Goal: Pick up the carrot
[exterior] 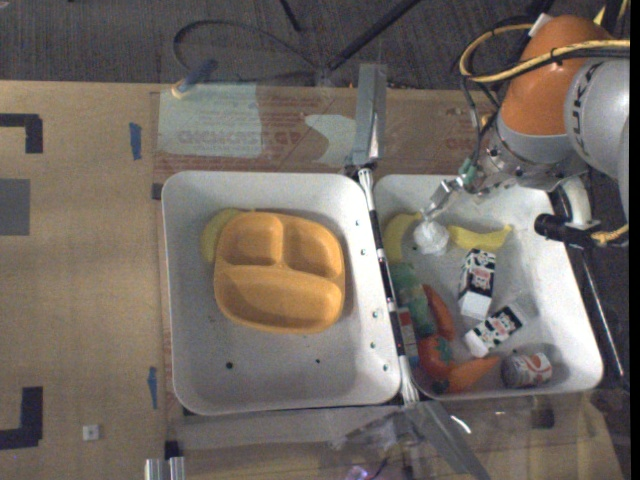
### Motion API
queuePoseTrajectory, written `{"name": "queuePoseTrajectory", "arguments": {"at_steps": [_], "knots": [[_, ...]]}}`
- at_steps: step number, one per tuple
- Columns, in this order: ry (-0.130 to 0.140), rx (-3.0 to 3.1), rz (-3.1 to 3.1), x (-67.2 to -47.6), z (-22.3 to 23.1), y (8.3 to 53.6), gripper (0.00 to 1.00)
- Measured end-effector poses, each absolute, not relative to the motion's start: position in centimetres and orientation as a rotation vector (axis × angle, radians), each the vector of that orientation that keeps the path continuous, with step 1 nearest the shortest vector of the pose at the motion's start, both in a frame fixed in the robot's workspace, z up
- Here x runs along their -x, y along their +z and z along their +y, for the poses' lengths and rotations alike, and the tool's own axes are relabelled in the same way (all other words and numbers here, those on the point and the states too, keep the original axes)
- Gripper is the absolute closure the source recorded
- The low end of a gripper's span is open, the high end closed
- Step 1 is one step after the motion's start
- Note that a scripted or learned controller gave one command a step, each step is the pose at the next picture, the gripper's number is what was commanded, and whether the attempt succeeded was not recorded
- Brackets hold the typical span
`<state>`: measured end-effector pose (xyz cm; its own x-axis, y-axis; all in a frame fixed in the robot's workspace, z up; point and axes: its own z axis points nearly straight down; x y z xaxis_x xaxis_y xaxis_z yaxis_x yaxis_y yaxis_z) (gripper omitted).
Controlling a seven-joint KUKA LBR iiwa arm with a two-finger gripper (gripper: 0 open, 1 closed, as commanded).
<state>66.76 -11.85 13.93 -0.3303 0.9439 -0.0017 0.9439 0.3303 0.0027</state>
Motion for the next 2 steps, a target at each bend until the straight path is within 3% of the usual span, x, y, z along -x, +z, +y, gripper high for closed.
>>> {"name": "queuePoseTrajectory", "arguments": {"at_steps": [1,2], "knots": [[-0.002,-1.832,2.554,-56.8,-15.2,11.4,0.00],[0.002,-1.490,2.760,-64.6,-17.7,12.9,0.00]]}}
